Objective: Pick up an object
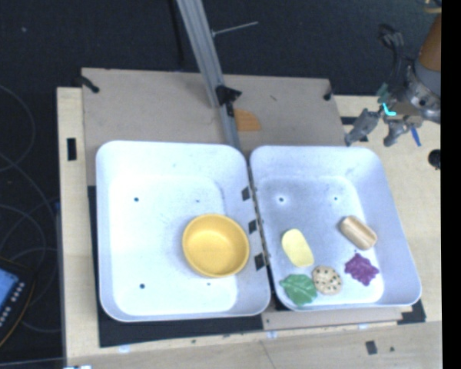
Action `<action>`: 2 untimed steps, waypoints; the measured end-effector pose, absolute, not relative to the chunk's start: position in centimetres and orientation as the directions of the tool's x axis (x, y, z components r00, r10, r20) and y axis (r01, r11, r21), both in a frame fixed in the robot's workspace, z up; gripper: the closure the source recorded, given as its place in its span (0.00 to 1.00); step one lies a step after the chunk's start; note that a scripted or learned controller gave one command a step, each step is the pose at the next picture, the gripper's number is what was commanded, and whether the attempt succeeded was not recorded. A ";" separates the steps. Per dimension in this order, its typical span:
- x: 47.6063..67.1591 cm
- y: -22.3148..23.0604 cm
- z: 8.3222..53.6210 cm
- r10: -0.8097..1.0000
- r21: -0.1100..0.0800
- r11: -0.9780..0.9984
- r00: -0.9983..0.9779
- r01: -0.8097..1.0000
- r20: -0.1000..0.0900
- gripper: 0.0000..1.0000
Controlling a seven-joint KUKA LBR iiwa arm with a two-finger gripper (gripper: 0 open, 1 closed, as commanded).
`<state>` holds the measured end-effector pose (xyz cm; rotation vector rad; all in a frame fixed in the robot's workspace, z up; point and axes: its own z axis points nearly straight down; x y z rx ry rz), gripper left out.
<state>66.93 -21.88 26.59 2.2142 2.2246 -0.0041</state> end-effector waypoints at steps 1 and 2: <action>66.9 -22.6 22.3 1.000 -0.003 0.000 0.000 1.000 -0.003 0.00; 67.5 -22.5 16.2 1.000 -0.003 0.004 -0.004 1.000 -0.002 0.00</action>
